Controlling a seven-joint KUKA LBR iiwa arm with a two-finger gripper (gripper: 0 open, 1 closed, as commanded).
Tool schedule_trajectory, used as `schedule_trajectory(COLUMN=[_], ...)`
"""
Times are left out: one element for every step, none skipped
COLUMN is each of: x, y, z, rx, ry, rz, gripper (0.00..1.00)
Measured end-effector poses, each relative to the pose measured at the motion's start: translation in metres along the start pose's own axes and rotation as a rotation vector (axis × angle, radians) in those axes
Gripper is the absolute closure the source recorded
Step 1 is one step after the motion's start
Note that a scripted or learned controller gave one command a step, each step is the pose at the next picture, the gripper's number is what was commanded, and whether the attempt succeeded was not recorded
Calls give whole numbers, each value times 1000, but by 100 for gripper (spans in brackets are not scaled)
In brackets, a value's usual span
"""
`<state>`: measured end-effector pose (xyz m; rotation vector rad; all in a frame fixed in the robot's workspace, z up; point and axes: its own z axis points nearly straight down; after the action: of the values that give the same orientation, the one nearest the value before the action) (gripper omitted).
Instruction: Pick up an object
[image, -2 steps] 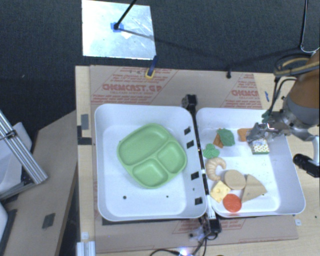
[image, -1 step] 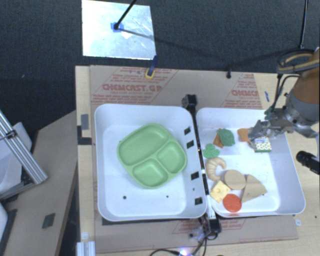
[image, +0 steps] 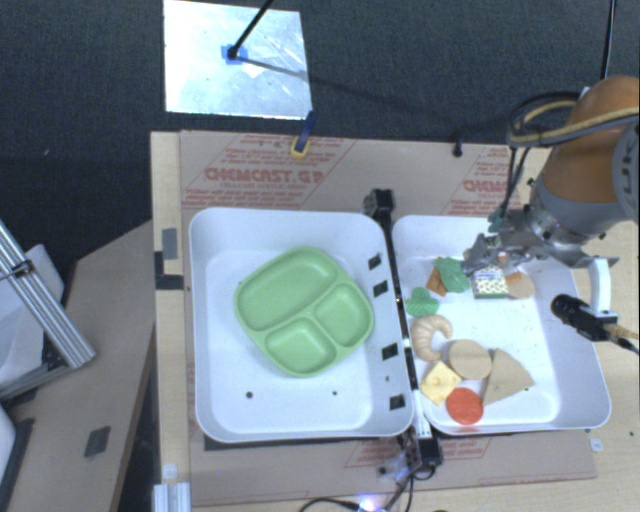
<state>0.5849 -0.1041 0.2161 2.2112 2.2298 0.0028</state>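
The right bin (image: 575, 400) holds several toy foods. At its near end lie a red disc (image: 464, 405), a yellow cheese block (image: 439, 382), a tan round piece (image: 467, 358) and a tan wedge (image: 508, 376). A croissant (image: 430, 332) lies by the divider. Farther back sit a green leafy piece (image: 451, 274), an orange piece (image: 422, 300), a small checkered block (image: 489, 285) and a tan piece (image: 520, 286). My gripper (image: 492, 254) hangs over the bin's far part, just above the checkered block and beside the green piece.
The left bin (image: 215, 330) carries a green divided plate (image: 303, 310). A black divider with clips (image: 392, 300) runs between the bins. The arm's black side part (image: 585, 315) juts over the right bin's right side. A foil sheet (image: 238, 60) lies beyond the bench.
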Motion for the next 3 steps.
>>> schedule_trajectory(x=[58,107,164], y=[13,42,57], z=[0,-12,-3], rx=[0,-3,0], ry=[1,2,1], rz=[-2,-2,-2], gripper=[100,100,100])
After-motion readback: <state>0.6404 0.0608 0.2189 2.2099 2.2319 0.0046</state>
